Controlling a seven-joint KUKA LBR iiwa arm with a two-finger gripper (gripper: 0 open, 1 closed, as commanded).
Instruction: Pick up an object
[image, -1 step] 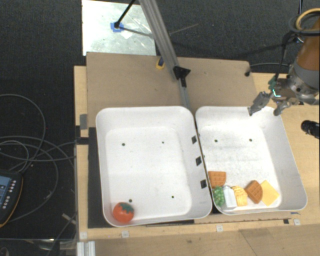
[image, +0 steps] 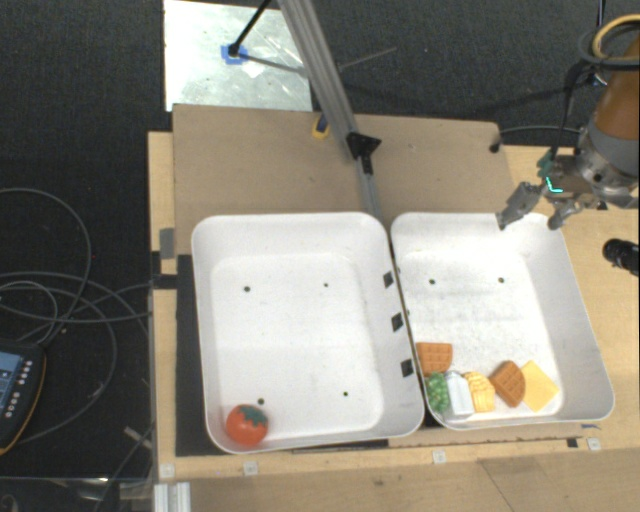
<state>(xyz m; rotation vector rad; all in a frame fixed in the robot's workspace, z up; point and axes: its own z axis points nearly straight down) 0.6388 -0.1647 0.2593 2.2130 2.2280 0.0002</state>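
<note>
My gripper (image: 535, 213) hangs over the far right corner of the right bin (image: 480, 270), fingers spread open with nothing between them. Along that bin's near edge lie several toy foods: an orange waffle piece (image: 434, 357), a green vegetable (image: 437, 391), a white item (image: 458, 394), a yellow corn-like piece (image: 480, 391), a brown waffle (image: 508, 383) and a yellow cheese wedge (image: 539, 386). A red tomato (image: 246, 424) sits in the near left corner of the left bin (image: 290, 300). The gripper is far from all of them.
A grey metal pole (image: 335, 95) slants over the bench behind the bins. Black clips (image: 397, 320) mark the rim between the two bins. Cables and a handheld pendant (image: 15, 385) lie on the floor at left.
</note>
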